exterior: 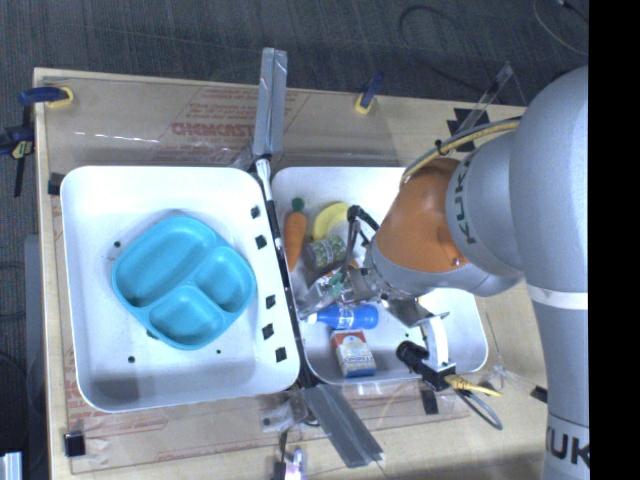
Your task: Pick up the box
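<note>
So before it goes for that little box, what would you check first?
1. Box in the right bin, near its front wall: ok.
2. Box free of other things: not ok, the blue bottle lies right beside it.
3. Gripper over the box: not ok, the orange wrist hangs above the clutter further back, near the carrot and banana.
4. Fingers ready to close: cannot tell, the wrist hides them.
5. Box between the fingers: not ok, it lies in the bin.
6. Left bin out of the way: ok, it holds a blue divided tray.
</note>
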